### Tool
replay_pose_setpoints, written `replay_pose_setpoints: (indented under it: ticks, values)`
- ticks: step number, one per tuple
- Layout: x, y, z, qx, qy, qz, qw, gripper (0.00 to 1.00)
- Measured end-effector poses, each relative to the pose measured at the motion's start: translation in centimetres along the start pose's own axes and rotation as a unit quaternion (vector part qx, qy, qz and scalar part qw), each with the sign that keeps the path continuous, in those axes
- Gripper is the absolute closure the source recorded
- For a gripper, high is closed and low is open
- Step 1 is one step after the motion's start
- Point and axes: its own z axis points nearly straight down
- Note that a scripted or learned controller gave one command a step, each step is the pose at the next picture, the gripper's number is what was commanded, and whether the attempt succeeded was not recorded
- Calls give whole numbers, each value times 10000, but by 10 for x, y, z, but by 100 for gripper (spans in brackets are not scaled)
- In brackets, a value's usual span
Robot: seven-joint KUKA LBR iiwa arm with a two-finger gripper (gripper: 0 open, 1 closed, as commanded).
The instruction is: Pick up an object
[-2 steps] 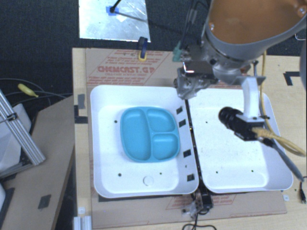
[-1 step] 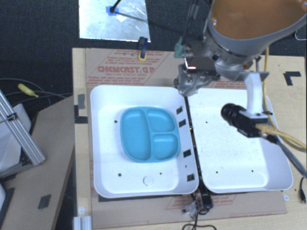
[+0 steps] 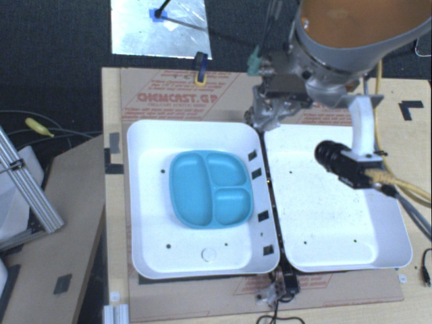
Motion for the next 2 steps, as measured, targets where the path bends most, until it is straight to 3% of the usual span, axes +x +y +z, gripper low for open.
replay_pose_setpoints:
  ticks: [1,2]
  values:
    - [81,-1,38,58,-16,76,10000,100]
    - [26,42,79,55,-30,147,9999,100]
